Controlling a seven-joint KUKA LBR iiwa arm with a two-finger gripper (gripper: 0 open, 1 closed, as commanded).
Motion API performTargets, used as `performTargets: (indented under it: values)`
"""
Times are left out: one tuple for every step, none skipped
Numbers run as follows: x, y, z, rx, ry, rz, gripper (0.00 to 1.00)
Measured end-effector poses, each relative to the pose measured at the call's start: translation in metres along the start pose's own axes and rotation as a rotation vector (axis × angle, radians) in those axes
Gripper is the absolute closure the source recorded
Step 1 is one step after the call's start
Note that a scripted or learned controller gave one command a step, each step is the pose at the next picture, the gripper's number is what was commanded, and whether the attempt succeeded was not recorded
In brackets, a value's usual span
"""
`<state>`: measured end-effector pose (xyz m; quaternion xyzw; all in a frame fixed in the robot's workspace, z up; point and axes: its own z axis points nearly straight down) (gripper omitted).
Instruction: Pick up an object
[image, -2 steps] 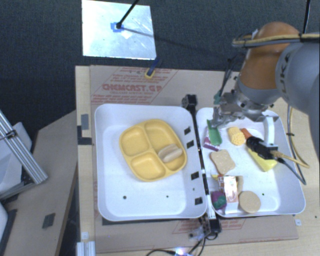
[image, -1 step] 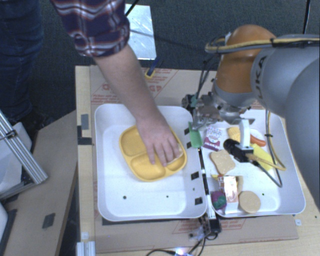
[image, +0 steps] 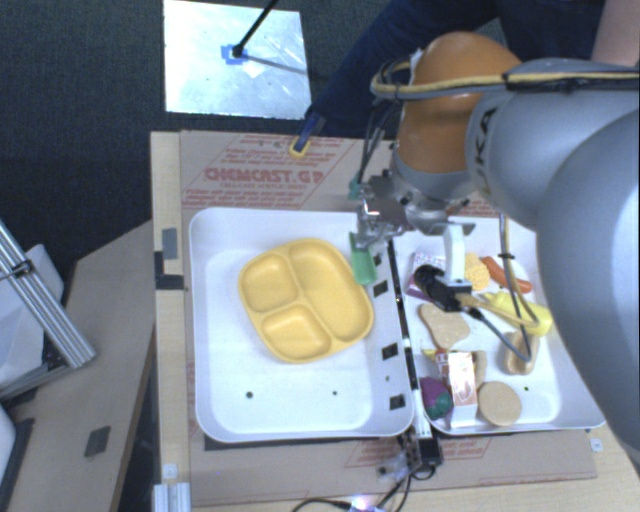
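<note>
Arm (image: 560, 130) bent low over right bin (image: 560, 400); gripper (image: 375, 235) at divider, grip state unclear

Arm (image: 560, 170) enters from the right: a broad grey link fills the upper right and runs down the right side. Orange band (image: 450, 100) sits at top centre, above the wrist. Wrist (image: 425, 195) points down, hanging over the divider (image: 400, 320) between the bins, at its far end. Gripper (image: 372, 235) sits below the wrist, just left of the divider's far end. Cables loop around the orange band and trail down beside the wrist. Finger state not resolvable here.
</note>
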<state>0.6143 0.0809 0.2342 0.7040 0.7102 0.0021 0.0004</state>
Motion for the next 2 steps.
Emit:
performTargets:
  values:
    - [-0.003, 0.0013, -0.0002, 0.001, -0.002, 0.003, 1.0]
    - [-0.0031, 0.0002, 0.0002, 0.002, -0.003, 0.003, 1.0]
